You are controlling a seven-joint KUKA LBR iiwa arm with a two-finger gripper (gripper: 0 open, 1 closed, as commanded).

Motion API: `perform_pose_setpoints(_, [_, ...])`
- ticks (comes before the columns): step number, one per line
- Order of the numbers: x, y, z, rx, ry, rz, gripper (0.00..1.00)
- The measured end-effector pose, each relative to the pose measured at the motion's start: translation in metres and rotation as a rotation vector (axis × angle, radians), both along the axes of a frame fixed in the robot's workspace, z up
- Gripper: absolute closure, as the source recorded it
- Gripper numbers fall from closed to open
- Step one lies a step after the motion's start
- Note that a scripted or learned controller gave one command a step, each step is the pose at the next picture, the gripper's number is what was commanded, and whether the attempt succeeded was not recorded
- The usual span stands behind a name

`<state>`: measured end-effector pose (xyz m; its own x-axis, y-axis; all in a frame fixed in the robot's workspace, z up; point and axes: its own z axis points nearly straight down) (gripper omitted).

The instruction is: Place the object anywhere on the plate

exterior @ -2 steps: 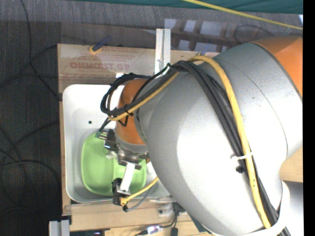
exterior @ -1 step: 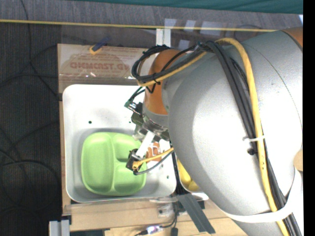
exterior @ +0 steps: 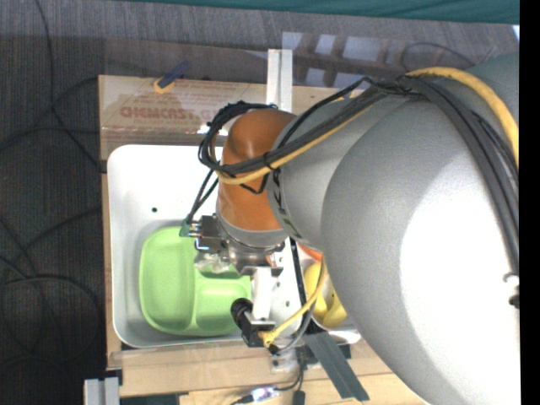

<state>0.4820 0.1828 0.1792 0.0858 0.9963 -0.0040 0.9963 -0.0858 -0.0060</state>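
A light green plate (exterior: 173,285) lies in the near part of the left white bin (exterior: 139,192). The arm's wrist, with its orange band (exterior: 253,171), hangs right over the plate's right side, and the gripper (exterior: 228,264) sits low at the plate's right edge. Wrist and cables hide its fingers. A yellow object (exterior: 331,302) peeks out to the right of the wrist, mostly covered by the arm. I cannot tell whether anything is held.
The big grey arm body (exterior: 422,226) covers the right bin and much of the right half of the view. Black and yellow cables (exterior: 278,154) loop around the wrist. A cardboard panel (exterior: 181,108) stands behind the left bin.
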Motion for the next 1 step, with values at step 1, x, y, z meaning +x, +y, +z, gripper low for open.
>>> perform_pose_setpoints(1, [0.0092, -0.0289, -0.07, 0.012, -0.033, 0.283, 1.0])
